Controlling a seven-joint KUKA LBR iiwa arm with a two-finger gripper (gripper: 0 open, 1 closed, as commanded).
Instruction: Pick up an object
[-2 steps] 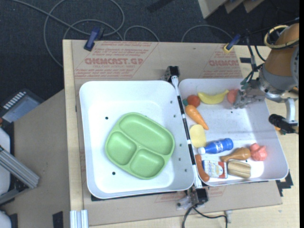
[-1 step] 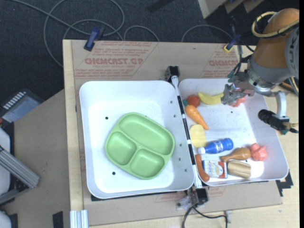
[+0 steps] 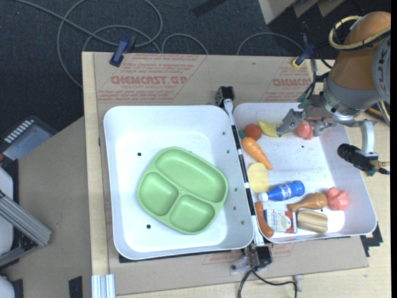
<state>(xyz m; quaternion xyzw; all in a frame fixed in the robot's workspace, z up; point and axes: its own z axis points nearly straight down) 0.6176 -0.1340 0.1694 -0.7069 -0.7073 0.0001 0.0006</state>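
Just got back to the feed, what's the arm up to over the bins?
The arm has reached over the right bin, its gripper at the far end beside a pinkish toy. I can't tell whether it holds anything. The carrot, bottle and other toy food lie in that bin. The left bin holds a green tray.

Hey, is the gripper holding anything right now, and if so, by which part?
It cannot be told: the gripper sits against a pink toy in the right bin.

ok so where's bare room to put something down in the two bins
Left bin: white floor all around the green divided plate, widest along its far side. Right bin: a bare patch between the carrot, the blue bottle and the claw. Its near edge is crowded.
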